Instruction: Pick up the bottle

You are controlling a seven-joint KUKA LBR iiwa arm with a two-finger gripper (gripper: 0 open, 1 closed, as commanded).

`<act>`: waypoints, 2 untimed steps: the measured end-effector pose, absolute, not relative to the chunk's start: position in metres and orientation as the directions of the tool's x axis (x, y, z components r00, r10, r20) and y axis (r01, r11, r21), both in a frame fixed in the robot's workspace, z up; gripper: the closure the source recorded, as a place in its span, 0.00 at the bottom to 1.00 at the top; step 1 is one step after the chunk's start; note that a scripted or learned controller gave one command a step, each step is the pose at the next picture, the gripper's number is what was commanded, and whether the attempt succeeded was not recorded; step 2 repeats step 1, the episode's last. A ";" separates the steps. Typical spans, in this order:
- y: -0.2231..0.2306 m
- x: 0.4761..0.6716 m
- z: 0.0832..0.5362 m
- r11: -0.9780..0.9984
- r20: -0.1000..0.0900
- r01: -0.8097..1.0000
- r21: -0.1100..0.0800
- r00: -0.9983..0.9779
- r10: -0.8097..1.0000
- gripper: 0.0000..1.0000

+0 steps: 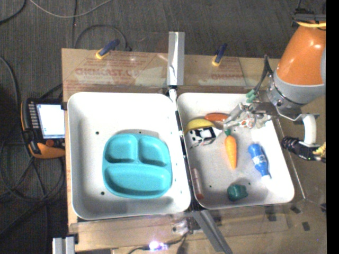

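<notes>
Lying in right bin [280, 194]: bottle [258, 160]

A robotics lab bench, this: two white bins [79, 157] sit on a clamped board [132, 70], cables [47, 4] trail across grey carpet, a teach pendant [45, 126] lies at the left (screen lit), and the KUKA arm [302, 62] leans in.

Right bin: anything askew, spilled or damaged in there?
Nothing looks spilled or broken. The blue bottle lies on its side near the right bin's right wall, apart from the carrot beside it. The gripper is over the bin's upper part, near the orange item, not at the bottle.
</notes>
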State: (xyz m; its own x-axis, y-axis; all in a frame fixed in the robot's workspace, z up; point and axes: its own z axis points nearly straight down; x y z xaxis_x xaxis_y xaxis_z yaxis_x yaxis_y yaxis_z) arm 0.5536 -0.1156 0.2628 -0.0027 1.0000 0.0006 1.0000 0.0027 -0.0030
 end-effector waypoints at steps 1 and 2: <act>-0.204 0.543 0.192 -0.115 -0.002 0.993 -0.004 0.115 0.993 0.00; -0.204 0.543 0.192 -0.115 -0.002 0.993 -0.004 0.115 0.993 0.00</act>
